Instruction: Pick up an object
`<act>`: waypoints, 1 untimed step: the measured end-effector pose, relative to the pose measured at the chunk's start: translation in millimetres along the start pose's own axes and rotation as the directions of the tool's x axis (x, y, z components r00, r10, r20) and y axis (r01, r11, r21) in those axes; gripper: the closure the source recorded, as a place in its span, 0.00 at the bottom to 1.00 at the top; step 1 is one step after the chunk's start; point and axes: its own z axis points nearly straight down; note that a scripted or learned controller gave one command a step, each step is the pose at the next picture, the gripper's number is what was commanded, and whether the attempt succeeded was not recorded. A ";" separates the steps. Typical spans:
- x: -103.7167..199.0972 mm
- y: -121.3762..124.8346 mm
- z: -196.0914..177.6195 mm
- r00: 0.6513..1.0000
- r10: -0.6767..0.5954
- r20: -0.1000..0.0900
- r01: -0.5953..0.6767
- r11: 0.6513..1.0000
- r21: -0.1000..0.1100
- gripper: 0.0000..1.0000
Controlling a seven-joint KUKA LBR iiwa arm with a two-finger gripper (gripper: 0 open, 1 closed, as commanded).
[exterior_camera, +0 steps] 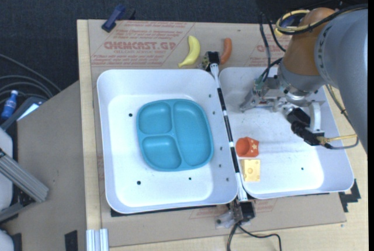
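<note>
In the right bin (pixel 327 177), a small orange-red object (pixel 246 146) lies against the left wall. A flat yellow block (pixel 251 170) rests just in front of it. My gripper (pixel 259 100) hangs low over the far left part of this bin, well behind both objects and apart from them. Nothing shows in its grasp. The grey arm with its orange band (pixel 304 51) comes in from the right above the bin's back edge.
A blue divided plate (pixel 175 133) lies in the left bin (pixel 114 98). Behind the bins on the bench sit a yellow banana (pixel 190 51) and an orange sausage-shaped toy (pixel 225 50). A blue item (pixel 114 18) lies at the bench's far left corner. Cables trail near the wrist.
</note>
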 end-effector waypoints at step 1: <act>-0.4 0.1 -9.8 1.000 -0.001 0.002 0.001 1.000 0.000 1.00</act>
